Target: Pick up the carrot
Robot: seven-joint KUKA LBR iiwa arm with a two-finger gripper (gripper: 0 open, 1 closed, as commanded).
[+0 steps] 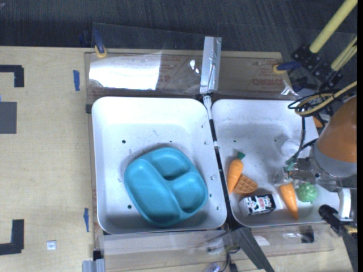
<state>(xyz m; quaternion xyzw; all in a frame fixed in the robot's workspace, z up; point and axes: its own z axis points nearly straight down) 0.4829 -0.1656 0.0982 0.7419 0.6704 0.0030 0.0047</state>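
Carrot (234, 174): lies in the right bin (255, 118), hard against its left wall, about 8 o'clock from the bin's middle. Green top points to 12, tip to 6. Nothing grips it.

Waffle-patterned wedge (246, 184) touches the carrot at its 4 o'clock. Black-and-white carton (260, 204) sits just beyond, at 5 o'clock.

A second orange carrot-shaped piece (288, 199) lies near the bin's front right, well off at 4 o'clock from the first, with a green lump (307, 192) just beside it at 2 o'clock. I judge either orange piece could serve as the target.

Claw (296, 173) hangs just at 12 o'clock of that second piece, under the orange-banded arm (340, 137). I cannot tell whether the claw is spread or pressed together; wiring and shadow muddle it.

Step in hand, as I read it: approach, no grasp made. Next move calls for centring over one orange body, lining up across its narrow width, and dropping clear of the green lump or the wedge.

Count: two bins, left bin (108, 152) holding one blue divided plate (164, 185); two orange pieces, one wedge, one carton, one green lump.
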